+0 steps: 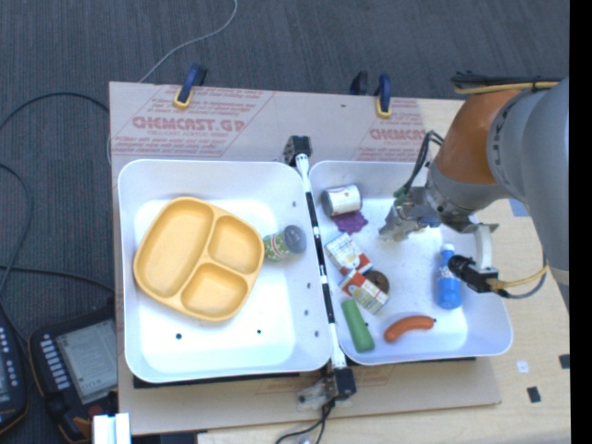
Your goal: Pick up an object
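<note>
Gripper [404, 222] low over right bin [481, 340], finger spread unclear; centre over purple piece [349, 221], descend straight.

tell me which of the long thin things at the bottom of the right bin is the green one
The green one lies near the bin's left wall, close to the divider, pointing roughly up and down the view. The other, an orange-red sausage shape, lies crosswise to its right.

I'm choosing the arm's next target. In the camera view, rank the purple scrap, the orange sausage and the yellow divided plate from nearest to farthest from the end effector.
1. Purple scrap: right bin, just left of the end effector.
2. Orange sausage: right bin's near edge, below the end effector.
3. Yellow divided plate: left bin, well across the divider.
</note>
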`<state>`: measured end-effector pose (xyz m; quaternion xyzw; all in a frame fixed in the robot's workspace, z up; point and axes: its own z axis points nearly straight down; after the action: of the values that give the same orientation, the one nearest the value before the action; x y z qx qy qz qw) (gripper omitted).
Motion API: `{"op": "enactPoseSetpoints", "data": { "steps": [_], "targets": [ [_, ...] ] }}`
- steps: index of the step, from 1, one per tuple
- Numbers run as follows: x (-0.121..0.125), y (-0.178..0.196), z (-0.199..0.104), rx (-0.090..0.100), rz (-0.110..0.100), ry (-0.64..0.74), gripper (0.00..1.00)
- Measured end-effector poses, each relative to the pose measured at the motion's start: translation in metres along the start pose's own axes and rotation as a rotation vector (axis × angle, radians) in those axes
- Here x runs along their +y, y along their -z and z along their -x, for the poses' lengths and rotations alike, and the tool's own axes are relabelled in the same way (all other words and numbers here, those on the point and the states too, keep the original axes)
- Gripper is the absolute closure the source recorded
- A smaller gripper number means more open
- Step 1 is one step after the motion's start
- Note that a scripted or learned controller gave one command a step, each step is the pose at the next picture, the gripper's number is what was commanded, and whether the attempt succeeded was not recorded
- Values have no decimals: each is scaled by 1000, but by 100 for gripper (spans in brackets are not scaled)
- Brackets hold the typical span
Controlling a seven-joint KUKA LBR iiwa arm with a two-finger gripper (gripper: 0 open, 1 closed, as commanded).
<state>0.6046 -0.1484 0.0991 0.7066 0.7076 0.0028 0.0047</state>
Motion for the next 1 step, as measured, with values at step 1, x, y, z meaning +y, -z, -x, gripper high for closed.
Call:
{"op": "enactPoseSetpoints", "data": {
  "steps": [1],
  "targets": [
    [0, 0, 0, 0, -1, 0, 0]
  ]
}}
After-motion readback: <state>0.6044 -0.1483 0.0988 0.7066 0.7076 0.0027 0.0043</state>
